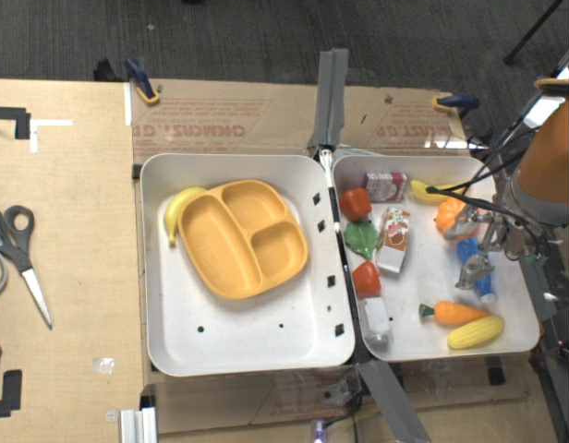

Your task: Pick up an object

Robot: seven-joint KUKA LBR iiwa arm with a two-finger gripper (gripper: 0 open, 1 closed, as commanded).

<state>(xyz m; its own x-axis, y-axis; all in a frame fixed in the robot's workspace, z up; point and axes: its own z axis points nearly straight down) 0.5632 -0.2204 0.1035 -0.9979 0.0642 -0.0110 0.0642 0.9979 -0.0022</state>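
The gripper (476,268) hangs low in the right bin (423,335), over a small blue object (469,252) that lies right at its tips. Whether it is clenched, released or grasping that object cannot be told from here. The blue object looks like the likely target; its long axis seems to run up and down the view, part hidden by the metal. Just in front of the gripper lies a carrot (455,313), with a corn cob (476,332) touching it. Just behind sits an orange toy (449,215). Farther left a ketchup packet (394,239) lies upright. Farthest, in the left bin (174,340), a yellow divided plate (243,238) rests against a banana (178,210).
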